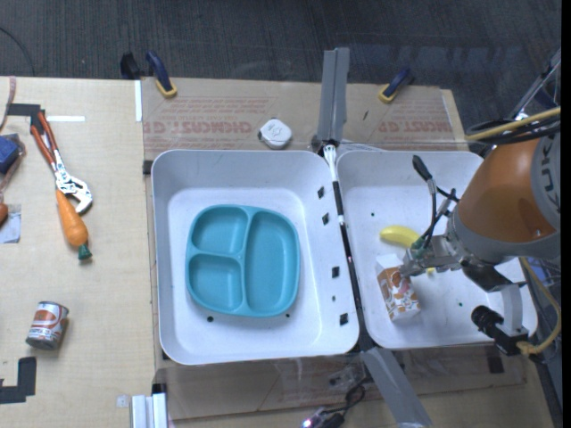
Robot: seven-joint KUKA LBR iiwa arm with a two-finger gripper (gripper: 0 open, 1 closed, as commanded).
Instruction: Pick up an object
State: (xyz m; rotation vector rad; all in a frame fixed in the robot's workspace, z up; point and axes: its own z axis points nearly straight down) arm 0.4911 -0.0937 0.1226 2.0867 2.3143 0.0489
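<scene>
In the right bin (446, 324) lie a yellow banana-shaped object (398, 235) and, just in front of it, a small white carton with an orange and brown print (399, 295). My gripper (419, 260) hangs low over the bin, right beside the banana's right end and above the carton's top right corner. The arm's orange band (508, 199) and grey wrist come in from the right and hide part of the bin floor. I cannot make out anything held in the gripper.
The left bin (169, 239) holds a teal divided plate (243, 260). On the bench to the left lie a wrench (55, 163), a toy carrot (71, 224) and a small can (46, 323). A white round object (275, 133) sits behind the bins.
</scene>
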